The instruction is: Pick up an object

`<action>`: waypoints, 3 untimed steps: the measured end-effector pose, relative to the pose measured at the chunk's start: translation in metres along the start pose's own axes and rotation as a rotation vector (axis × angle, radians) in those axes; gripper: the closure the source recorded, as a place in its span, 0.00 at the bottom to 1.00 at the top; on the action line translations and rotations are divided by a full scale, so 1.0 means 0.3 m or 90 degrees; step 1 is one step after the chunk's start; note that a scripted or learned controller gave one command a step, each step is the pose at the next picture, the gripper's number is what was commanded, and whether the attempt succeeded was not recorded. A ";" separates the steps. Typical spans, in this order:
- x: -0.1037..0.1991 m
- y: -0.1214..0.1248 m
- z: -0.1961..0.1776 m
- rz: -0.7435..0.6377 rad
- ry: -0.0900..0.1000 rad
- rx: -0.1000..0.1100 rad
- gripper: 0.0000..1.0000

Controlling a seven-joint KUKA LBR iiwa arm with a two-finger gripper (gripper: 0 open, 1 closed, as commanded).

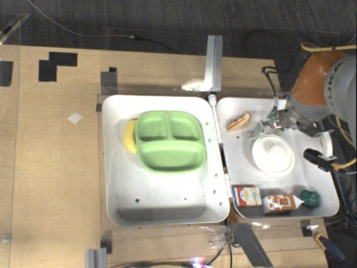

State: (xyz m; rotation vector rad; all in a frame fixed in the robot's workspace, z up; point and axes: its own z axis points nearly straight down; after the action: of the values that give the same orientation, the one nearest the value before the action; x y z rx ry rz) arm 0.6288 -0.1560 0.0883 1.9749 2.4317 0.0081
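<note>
The right bin (240, 108) holds a hot dog toy (238, 122) near its back left. A white bowl (273, 154) sits in its middle. Along its front edge lie a small red and white carton (246, 196), a brown carton (280, 204) and a green lump (310, 197). My gripper (273, 121) hangs low over the back of the right bin, just behind the bowl and to the right of the hot dog. Nothing shows in its grasp.
The left bin (162, 205) holds a green divided plate (169, 140) with a yellow banana (129, 137) poking out at its left side. A metal post (214, 66) stands behind the wall between the bins. The arm's orange band (310, 82) rises at the right.
</note>
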 end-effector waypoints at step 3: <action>0.249 0.200 -0.333 -0.400 0.001 -0.001 0.00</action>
State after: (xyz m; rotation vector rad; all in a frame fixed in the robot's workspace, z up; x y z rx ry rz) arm 0.6711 -0.0704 0.1885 1.1269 2.9215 0.0059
